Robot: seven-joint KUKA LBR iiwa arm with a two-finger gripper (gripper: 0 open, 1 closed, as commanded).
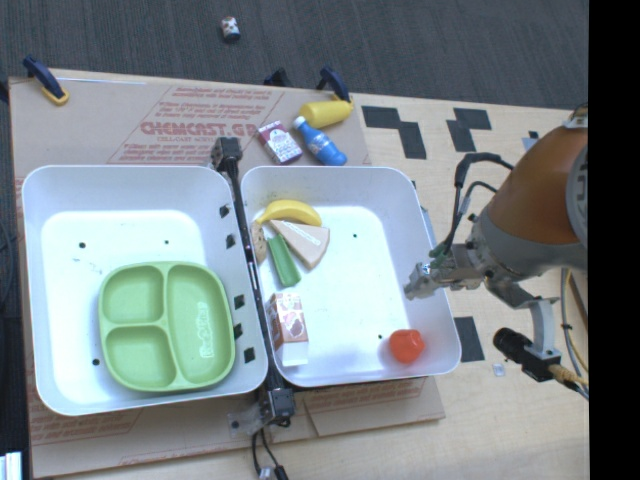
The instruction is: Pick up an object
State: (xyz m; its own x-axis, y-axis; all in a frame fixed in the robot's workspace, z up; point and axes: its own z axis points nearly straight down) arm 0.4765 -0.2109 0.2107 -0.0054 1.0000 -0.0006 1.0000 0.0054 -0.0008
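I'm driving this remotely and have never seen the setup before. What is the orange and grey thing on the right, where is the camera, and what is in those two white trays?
The orange and grey shape is a robot arm reaching in from the right. Its hand sits at the right rim of the right bin; nothing shows between its tips. One camera looks down at a slant from above the bench. The left bin holds a green divided plate. The right bin holds a banana, a sandwich wedge, a green stick-shaped item, a small carton and a red-orange ball. Behind the bins lie a yellow bottle, a blue bottle and a small packet.
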